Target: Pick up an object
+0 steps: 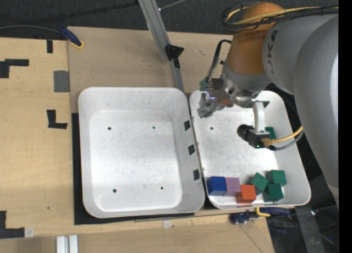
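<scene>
Along right bin's (291, 131) near wall: matte cubes, blue (217, 185), lilac (233, 185), orange (247, 193).

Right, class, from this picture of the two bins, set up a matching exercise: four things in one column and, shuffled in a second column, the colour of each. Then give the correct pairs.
Column one:
1. Block at the left end of the cluster in the right bin
2. Block just right of that one
3. Block nearest the bin's front rim, below and between the others
4. Band above the arm's wrist

Column two:
A. orange
B. blue
C. lilac
D. orange-red

Pairs: 1-B, the blue block; 2-C, the lilac block; 3-D, the orange-red block; 4-A, the orange band.
</scene>
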Tool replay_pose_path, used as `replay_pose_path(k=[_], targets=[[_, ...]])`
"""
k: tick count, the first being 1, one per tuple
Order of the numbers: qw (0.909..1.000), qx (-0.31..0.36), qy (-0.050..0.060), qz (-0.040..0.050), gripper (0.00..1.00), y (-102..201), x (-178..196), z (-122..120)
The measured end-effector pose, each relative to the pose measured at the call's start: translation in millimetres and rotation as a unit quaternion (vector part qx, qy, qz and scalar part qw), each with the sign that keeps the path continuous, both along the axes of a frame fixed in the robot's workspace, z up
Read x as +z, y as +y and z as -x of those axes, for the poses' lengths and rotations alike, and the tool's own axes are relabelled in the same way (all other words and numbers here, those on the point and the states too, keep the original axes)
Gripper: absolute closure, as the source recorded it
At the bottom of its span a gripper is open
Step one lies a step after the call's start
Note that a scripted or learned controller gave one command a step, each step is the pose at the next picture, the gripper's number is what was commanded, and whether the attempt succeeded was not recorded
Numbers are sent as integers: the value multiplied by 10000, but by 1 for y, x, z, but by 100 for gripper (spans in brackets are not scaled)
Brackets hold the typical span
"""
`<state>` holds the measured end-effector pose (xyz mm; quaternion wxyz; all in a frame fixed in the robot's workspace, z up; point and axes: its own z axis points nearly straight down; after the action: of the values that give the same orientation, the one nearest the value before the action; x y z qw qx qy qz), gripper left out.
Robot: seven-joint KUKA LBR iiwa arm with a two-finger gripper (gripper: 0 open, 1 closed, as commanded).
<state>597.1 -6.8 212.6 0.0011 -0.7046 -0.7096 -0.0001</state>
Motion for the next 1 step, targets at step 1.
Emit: replay_pose_path(k=[1], targets=[[10000, -3, -2, 2, 100, 45, -2, -12]])
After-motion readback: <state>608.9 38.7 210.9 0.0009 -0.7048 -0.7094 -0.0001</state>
